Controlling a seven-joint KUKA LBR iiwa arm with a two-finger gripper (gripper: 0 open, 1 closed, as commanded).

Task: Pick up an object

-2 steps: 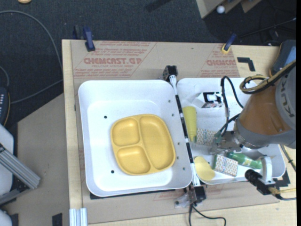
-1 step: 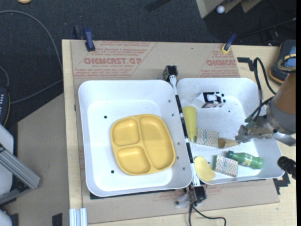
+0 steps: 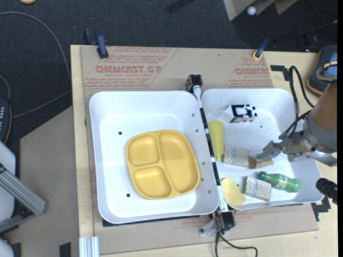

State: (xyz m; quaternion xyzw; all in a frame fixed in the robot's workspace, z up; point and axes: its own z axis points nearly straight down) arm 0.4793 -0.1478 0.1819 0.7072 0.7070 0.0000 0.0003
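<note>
Bench: I see a pale plywood board [image 3: 161, 68] with red lettering, set on dark carpet, carrying both bins.
Left bin: a shallow white plastic bin [image 3: 107, 143] holds one yellow three-compartment plastic tray [image 3: 162, 164], lying flat near its middle.
Right bin: a second shallow white plastic bin [image 3: 268, 98] sits just beside the first, their rims touching along a black seam.
Arm: the grey arm [image 3: 324, 127] reaches in from my right, over the right bin's far edge.
Gripper: the grey two-finger gripper [image 3: 266, 155] hangs low over the right bin's middle; I cannot tell how its fingers stand.
Green bottle: a small green plastic bottle [image 3: 278, 181] lies on its side just below the gripper, close but apart from it.
Yellow tube: a yellow tapered piece [image 3: 216, 138] lies along the bin's left wall.
Patterned packets: one tan speckled packet [image 3: 236, 157] lies just left of the gripper, another [image 3: 258, 188] touches the bottle's left end.
Yellow scoop: a small rounded yellow piece [image 3: 232, 191] rests in the near left corner.
Black-and-white tag: lies near the far wall [image 3: 244, 112].
</note>
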